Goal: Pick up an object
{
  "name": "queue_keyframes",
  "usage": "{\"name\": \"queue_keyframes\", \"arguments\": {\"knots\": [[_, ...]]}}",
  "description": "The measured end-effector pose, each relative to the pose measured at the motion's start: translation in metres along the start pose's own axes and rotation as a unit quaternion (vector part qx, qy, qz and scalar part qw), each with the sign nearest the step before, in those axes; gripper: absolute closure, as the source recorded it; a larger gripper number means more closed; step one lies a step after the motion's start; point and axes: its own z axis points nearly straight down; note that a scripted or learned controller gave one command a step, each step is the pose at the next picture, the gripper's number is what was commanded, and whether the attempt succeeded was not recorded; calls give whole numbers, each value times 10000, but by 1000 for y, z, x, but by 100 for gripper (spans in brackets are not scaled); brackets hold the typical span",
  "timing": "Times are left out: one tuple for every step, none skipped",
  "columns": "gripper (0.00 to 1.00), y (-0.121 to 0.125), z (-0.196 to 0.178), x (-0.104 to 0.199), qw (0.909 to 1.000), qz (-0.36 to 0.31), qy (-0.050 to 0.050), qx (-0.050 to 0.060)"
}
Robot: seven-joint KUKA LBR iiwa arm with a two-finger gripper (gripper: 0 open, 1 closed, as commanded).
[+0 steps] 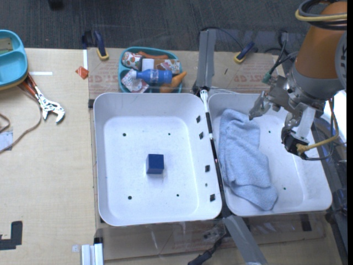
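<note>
Task status: you have nothing picked up yet, judging from how things lie; the whole grasp is left to do.
Gripper: your gripper [263, 105] hangs over the far part of the right bin [309, 195], just above the far right corner of the towel [245, 162]. Whether it is spread or pressed together you cannot tell from this slanted view, and nothing shows between its tips.
Arm: the grey arm with the orange band [321, 46] reaches in from the right, with a yellow cable looping off its wrist.
Towel: a light blue towel lies crumpled along the left side of the right bin, running from far to near. It looks like the closest candidate for you to pick.
Block: a small dark blue block [155, 163] sits alone near the middle of the left bin [110, 203], well apart from the gripper.
Other things: a small teal basket [127, 57] of mixed items stands on the tabletop [44, 192] just beyond the left bin; a wrench [48, 106] lies further left.
What is left: you would need to lower onto the towel, or travel left to the block, close, and lift.
Risk: the towel is soft and may slip or only partly come up, in my judgement.
</note>
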Motion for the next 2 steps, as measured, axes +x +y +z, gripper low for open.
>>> {"name": "queue_keyframes", "arguments": {"knots": [[0,25,1,-52,9973,-737,-4,-5],[0,-2,21,-71,9971,-759,-1,8]]}}
